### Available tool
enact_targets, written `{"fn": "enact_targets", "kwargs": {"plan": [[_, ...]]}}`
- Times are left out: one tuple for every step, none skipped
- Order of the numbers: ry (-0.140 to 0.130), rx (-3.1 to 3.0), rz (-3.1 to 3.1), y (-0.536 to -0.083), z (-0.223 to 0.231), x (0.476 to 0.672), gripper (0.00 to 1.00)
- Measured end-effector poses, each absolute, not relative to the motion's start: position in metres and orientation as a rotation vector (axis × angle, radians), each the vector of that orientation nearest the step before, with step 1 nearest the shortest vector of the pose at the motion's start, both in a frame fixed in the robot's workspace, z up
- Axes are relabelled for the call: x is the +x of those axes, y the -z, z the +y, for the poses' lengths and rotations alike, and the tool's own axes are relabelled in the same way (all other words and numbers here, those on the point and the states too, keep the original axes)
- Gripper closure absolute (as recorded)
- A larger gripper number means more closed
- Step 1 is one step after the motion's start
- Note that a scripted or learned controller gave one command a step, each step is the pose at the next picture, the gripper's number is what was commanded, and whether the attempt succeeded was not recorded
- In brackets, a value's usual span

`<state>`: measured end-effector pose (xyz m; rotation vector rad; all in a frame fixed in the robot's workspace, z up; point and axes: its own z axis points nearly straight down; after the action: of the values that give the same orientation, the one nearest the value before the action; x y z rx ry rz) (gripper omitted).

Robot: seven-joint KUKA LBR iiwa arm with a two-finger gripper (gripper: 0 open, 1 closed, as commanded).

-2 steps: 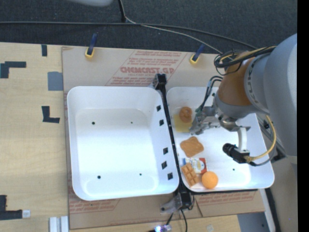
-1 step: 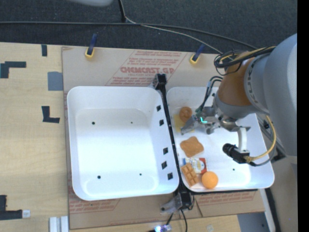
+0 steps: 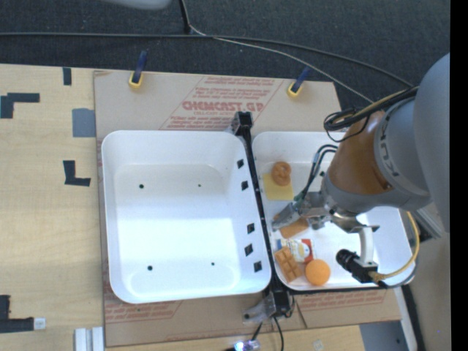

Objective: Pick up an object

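Low over the right bin (image 3: 398,229), the hand (image 3: 292,214) points toward nine o'clock, its tip hanging just above a tan, bread-like piece (image 3: 294,229) beside the divider between the two bins. Whether it is released or clenched cannot be told: the arm (image 3: 387,152), grey with an orange band, covers most of it, and nothing is plainly seen caught in it.

From this single overhead view, all the loose things lie in the right bin. At twelve o'clock from the hand sits a small brown round thing (image 3: 281,171), touching a pale yellow block (image 3: 277,188) just under it. At six o'clock lie a red-and-white packet (image 3: 298,249), a waffle-like piece (image 3: 287,268) and an orange ball (image 3: 317,272), close together near the bin's front rim. The left bin (image 3: 175,218) sits at nine o'clock on a cardboard sheet (image 3: 219,101) laid on the counter (image 3: 44,196).

By my judgement the pick is only at the approach stage: the hand is down among the things, likeliest after the tan piece, and closing and lifting remain to be done.
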<state>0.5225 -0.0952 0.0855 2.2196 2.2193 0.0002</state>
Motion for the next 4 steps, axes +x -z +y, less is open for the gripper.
{"fn": "enact_targets", "kwargs": {"plan": [[0.001, 2.219, 2.220, -0.096, -0.096, 0.524, 1.00], [0.001, 2.219, 2.220, -0.095, -0.096, 0.524, 0.00], [-0.002, 2.216, 2.224, -0.085, -0.095, 0.595, 0.00], [-0.003, 2.218, 2.223, -0.096, -0.095, 0.593, 1.00]]}}
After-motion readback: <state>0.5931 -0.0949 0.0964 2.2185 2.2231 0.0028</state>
